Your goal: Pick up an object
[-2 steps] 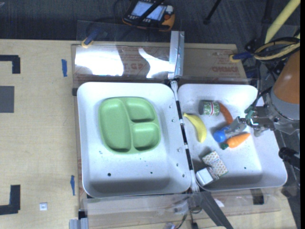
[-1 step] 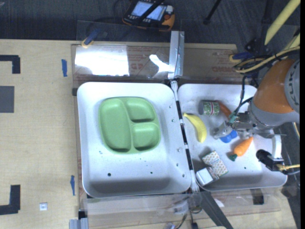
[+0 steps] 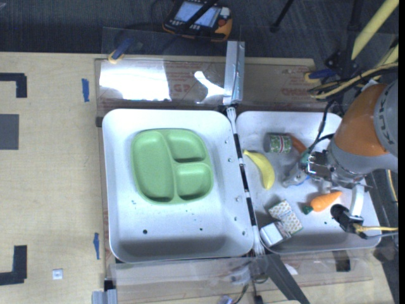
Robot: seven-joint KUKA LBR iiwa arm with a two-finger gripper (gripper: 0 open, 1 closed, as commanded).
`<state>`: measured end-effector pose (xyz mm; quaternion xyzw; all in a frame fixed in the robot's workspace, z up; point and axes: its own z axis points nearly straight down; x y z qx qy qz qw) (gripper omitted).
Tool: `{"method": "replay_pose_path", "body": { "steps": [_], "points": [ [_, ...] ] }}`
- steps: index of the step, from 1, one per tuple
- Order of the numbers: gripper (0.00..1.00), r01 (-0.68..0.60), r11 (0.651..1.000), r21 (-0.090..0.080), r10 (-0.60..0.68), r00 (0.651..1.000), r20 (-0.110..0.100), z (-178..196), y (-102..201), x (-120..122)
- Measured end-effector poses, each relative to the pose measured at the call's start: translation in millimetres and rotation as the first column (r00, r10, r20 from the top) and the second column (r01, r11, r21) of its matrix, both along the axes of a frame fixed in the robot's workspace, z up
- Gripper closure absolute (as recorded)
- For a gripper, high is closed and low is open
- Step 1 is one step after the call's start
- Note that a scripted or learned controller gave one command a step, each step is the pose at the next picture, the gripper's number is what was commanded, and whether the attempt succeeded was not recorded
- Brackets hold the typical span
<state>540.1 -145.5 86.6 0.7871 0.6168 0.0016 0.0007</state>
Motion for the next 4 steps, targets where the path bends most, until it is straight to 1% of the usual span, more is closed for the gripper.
{"method": "replay_pose_path", "body": {
  "steps": [1,2,3,4],
  "points": [
    [0.0,0.042,0.999,0.015,-0.042,0.999,0.001,1.5,-43.1,-10.2],
    [0.0,0.03,1.0,-0.001,-0.03,1.0,0.002,-1.0,-29.6,30.6],
    [1.0,0.029,1.0,-0.003,-0.029,1.0,0.006,10.4,-29.7,31.4],
    [1.0,0.079,0.997,-0.001,-0.079,0.997,-0.004,70.7,-27.9,42.9]
  ]
}}
